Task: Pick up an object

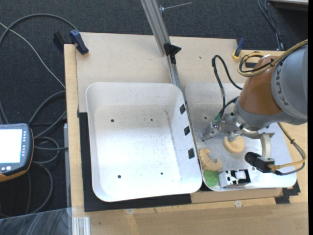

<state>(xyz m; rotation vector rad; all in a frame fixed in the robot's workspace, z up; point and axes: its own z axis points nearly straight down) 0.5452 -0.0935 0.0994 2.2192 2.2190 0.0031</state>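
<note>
where legible, "ku" on arm (pixel 288 84)

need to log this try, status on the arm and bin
Gripper low in right bin, finger state unclear. Tan piece, round tan piece loose nearby. Green item at front wall.

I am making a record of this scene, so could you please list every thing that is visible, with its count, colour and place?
bins: two, white, side by side on the bench; the left one is larger in the view.
tan round object: one, beige, in the right bin, just below the tool.
tan curved object: one, beige, in the right bin near its left wall.
green object: one, green, at the right bin's front left corner.
black-and-white object: one, at the right bin's front edge, beside the green one.
bench: one, light wood.
blue clamps: two, at the bench's back corners.
handheld screen: one, orange-edged, at the left on the floor.
arm: one, grey with an orange band, over the right bin.
tool: one, metallic, low in the right bin.
</note>
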